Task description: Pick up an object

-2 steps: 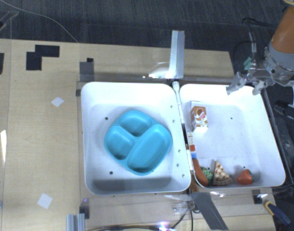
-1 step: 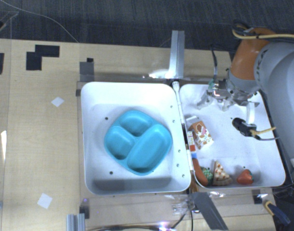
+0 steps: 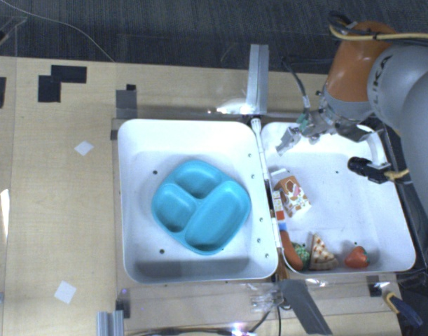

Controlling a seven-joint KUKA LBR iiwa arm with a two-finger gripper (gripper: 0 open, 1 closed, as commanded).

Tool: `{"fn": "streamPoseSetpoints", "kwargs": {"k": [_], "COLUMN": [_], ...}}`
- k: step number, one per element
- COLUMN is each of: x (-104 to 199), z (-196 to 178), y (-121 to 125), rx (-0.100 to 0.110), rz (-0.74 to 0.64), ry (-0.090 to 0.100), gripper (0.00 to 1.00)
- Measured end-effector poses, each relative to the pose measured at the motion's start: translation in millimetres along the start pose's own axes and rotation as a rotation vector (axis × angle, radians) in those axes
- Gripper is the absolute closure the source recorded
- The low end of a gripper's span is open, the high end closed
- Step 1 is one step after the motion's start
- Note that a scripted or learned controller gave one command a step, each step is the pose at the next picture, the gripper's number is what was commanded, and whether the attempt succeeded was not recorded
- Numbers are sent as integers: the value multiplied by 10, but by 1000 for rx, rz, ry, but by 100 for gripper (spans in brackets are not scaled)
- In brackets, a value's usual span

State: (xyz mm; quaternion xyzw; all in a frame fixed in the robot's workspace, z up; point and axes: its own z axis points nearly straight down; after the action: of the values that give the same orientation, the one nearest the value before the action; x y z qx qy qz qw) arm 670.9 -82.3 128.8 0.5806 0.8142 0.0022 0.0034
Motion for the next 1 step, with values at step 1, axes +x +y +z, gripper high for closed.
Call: {"fn": "streamPoseSetpoints", "kwargs": {"k": [1], "x": [186], "z": [394], "y": [-739], "rx": [-3], "rz": [-247], "ry": [-1], "gripper": [0]}}
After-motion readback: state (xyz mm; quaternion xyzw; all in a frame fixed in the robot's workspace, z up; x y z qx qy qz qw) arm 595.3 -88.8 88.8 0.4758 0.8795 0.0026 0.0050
